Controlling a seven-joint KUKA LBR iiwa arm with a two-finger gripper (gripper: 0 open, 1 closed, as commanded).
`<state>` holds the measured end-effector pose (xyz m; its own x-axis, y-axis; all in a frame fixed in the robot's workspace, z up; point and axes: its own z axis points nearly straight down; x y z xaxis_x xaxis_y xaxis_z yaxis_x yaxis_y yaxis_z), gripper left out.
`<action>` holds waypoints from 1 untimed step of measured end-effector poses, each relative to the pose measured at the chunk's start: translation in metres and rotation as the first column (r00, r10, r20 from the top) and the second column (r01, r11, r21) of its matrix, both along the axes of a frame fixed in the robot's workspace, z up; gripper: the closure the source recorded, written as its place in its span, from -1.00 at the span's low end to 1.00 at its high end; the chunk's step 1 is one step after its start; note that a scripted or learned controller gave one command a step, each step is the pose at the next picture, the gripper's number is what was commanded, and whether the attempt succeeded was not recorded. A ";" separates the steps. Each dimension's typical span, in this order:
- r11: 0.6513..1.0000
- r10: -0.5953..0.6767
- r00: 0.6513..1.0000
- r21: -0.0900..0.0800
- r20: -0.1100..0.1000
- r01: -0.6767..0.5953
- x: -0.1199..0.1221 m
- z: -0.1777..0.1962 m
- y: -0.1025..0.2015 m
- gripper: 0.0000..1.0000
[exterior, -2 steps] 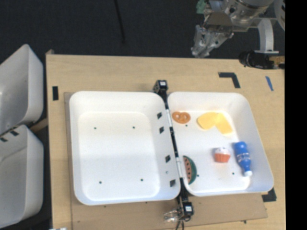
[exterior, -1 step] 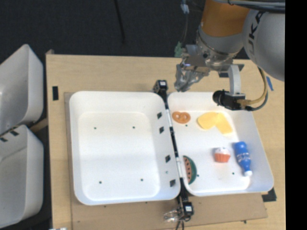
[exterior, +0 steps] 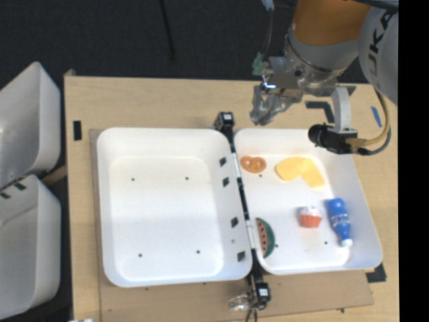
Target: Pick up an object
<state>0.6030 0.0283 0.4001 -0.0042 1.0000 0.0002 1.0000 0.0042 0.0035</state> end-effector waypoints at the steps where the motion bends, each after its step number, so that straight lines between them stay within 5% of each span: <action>1: 1.000 0.001 1.000 0.000 0.000 -0.001 -0.018 0.024 0.006 1.00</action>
